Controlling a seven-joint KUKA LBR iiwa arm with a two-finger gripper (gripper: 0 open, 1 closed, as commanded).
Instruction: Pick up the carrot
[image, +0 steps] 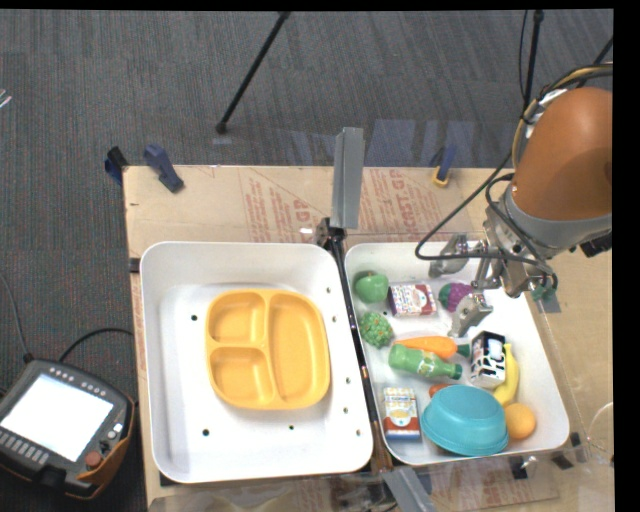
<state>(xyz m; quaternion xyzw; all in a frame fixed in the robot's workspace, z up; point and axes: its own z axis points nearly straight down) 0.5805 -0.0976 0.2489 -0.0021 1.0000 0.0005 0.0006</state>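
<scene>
Right bin (553, 385): small orange plastic carrot (428, 346) beside green bottle (424, 362).
Pincer (470, 318): above carrot, holding nothing, opening unclear.

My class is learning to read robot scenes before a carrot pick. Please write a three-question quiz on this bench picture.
1. True or false: the carrot lies in the left bin.
2. Which item touches the carrot's lower side? A) green bottle B) yellow tray C) orange
3. Fill in: the gripper hangs over the ___ bin.

Key
1. False; it lies in the right bin.
2. A
3. right
</scene>
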